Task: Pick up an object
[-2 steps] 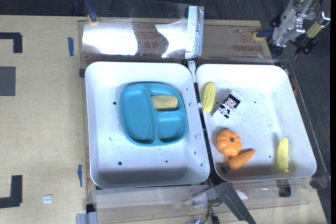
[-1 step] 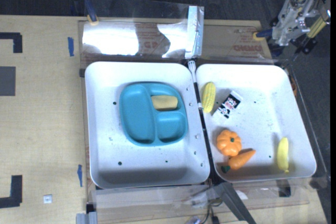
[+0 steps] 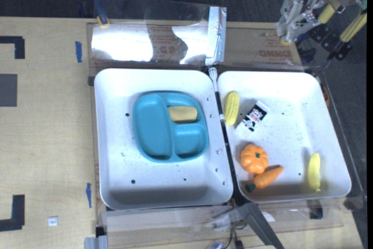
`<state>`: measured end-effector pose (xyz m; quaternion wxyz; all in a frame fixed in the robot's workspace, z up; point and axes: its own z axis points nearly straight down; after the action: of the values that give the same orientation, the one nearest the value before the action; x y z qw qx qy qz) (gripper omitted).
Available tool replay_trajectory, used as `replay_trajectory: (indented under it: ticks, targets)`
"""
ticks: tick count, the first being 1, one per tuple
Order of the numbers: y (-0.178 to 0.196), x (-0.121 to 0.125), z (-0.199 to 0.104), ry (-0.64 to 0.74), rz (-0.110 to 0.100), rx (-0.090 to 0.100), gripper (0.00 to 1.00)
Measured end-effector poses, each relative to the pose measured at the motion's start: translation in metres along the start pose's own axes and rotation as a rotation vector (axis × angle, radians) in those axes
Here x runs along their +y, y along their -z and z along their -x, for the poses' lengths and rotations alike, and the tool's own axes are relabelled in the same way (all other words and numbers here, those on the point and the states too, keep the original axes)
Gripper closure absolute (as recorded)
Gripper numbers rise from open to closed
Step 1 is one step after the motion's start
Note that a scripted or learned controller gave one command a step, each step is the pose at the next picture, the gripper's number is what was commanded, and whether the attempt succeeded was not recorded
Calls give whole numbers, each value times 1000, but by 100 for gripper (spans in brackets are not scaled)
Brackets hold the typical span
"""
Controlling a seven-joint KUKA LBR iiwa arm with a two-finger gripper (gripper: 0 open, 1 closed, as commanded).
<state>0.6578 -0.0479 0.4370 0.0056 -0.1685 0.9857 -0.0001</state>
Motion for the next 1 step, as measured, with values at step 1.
replay_trajectory:
  ticks: [1]
  targets:
    - [1,-39,-29,8,0,4,100]
